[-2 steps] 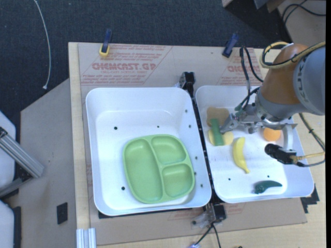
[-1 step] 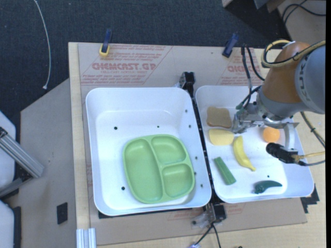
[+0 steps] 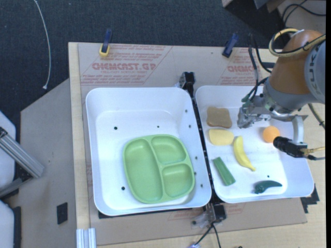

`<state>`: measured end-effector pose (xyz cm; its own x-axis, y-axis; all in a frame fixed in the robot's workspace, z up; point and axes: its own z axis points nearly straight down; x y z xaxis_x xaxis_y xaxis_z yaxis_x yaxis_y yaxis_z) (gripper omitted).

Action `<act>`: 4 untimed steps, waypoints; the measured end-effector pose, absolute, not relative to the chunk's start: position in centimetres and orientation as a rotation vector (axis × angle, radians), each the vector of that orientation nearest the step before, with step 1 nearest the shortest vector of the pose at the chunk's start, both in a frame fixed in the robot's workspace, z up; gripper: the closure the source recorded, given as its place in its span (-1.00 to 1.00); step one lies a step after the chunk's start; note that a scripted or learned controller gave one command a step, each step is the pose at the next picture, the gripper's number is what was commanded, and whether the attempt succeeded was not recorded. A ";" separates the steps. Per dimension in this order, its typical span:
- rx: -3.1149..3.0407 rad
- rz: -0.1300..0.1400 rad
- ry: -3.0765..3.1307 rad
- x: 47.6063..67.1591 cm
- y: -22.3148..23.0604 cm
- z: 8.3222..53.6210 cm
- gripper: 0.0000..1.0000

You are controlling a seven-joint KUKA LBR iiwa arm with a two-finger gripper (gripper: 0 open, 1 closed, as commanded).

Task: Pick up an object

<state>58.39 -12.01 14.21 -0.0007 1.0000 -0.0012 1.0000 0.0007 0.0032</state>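
The gripper (image 3: 247, 119) is hovering near the right bin's (image 3: 305, 182) far edge, grip state unclear; the bread (image 3: 219, 117) beside it looks light, squashy, best pinched across its sides.

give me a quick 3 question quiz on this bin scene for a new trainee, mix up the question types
1. True or false: the green divided plate lies in the same bin as the banana.
2. Which item lies nearest the gripper? A) teal pepper B) brown bread slice C) green stick
3. Fill in: the small round fruit beside the arm's black fitting is an ______.

Key:
1. False; the plate lies in the left bin, the banana in the right bin.
2. B
3. orange
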 end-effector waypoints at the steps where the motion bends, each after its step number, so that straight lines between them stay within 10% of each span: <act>1: 2.219 0.003 2.217 58.0 -13.0 19.5 1.00; 4: 2.217 0.001 2.225 59.4 -0.5 24.4 1.00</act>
